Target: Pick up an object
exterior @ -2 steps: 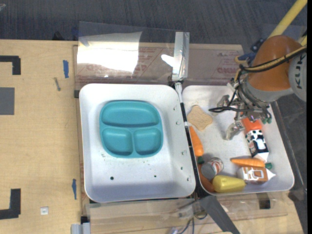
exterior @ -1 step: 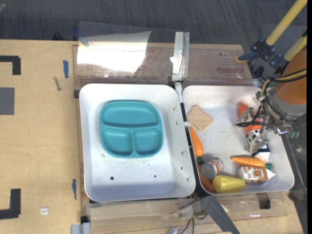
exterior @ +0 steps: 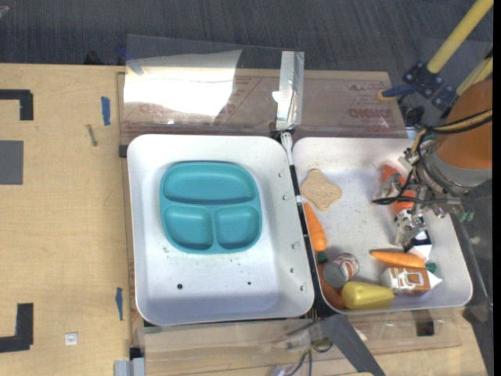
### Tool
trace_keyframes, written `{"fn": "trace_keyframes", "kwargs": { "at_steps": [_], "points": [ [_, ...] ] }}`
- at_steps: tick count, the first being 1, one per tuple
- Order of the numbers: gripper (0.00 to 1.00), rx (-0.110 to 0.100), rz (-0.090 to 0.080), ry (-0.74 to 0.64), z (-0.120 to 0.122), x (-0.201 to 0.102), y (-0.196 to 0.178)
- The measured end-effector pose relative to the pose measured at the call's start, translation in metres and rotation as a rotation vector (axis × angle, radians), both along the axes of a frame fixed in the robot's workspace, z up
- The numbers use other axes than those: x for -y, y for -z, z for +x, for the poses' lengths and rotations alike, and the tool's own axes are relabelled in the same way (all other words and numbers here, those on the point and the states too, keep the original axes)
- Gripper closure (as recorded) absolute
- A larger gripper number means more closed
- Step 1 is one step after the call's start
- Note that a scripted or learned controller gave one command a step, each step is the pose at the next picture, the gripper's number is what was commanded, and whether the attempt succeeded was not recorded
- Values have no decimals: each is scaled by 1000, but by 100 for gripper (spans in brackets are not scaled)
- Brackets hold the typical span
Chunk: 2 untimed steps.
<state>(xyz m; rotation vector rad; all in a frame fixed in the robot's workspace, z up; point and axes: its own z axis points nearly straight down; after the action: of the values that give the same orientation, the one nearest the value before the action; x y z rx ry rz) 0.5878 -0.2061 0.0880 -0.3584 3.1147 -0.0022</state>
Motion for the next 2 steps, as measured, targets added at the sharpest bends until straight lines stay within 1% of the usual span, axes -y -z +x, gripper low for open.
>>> {"fn": "trace_keyframes", "kwargs": {
  "at_steps": [1, 2],
  "points": [
    [0, 4, 2, -86, 72, -40, -1],
    [0, -1, 10, -70, 23, 10, 1]
  ]
}}
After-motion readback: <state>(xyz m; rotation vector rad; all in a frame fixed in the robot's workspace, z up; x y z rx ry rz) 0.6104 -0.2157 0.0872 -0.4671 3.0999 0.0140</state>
